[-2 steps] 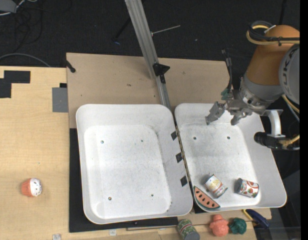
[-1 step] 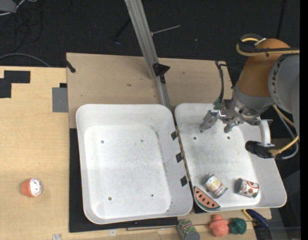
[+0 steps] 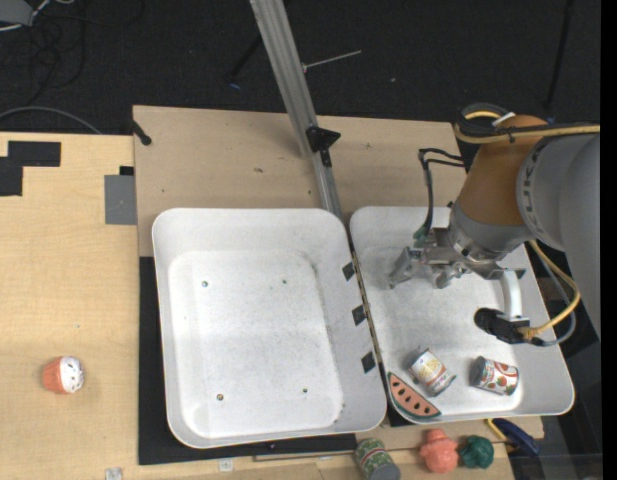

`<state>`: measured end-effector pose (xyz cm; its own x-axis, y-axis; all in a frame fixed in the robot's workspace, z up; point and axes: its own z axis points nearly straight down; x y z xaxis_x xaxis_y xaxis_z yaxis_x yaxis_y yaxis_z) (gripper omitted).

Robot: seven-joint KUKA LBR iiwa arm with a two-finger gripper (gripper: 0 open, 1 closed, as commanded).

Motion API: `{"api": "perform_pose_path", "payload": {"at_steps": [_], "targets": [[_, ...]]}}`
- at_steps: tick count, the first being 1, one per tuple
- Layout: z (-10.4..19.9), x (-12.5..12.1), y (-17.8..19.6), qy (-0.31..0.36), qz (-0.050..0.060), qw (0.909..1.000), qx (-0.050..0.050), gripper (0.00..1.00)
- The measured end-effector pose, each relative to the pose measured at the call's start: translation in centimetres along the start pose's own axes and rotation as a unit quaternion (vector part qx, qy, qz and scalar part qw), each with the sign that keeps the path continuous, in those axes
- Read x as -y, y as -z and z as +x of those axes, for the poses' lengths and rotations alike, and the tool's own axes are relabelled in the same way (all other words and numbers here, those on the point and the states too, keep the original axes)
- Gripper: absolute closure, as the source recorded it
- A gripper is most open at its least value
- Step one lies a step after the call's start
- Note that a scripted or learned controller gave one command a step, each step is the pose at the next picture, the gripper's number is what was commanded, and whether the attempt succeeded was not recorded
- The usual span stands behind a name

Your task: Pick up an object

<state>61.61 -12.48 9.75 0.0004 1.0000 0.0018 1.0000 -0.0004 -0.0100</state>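
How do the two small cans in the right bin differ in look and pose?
The left can has a pale label with yellowish and red marks; the right can has a white label with bolder red patches. The left can lies slanted, near the watermelon slice; the right can lies closer to level, near the right bin's right edge. Both are small, on their sides, apart from the gripper.
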Motion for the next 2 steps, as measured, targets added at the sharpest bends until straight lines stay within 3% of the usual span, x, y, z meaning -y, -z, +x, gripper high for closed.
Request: {"api": "perform_pose_path", "payload": {"at_steps": [1,2], "targets": [[-0.2,-0.1,1.4,-0.003,-0.003,1.0,0.0,1.0],[-0.1,-1.0,7.2,0.0,-0.006,1.0,0.001,1.0]]}}
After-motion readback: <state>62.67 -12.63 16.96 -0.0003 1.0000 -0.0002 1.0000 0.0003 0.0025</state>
